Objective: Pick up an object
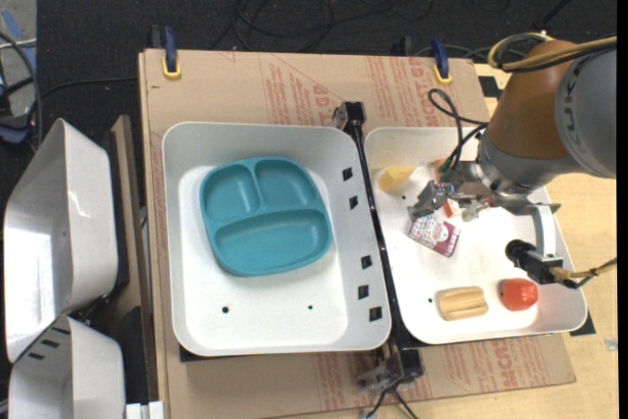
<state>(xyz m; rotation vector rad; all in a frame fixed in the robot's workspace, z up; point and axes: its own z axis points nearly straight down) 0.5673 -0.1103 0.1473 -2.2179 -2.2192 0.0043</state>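
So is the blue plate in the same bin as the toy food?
No. The blue plate lies flat in the left bin, alone. The bread and tomato lie in the right bin.

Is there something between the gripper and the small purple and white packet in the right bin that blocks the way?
Nothing visible blocks it. The gripper hangs directly over the upper edge of the purple and white packet in the right bin. The yellow piece, the tan block and the red object all lie apart from it.

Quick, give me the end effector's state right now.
End effector: down in the right bin, right at the pink-and-white packet; whether it is open, closed or holding anything cannot be told.
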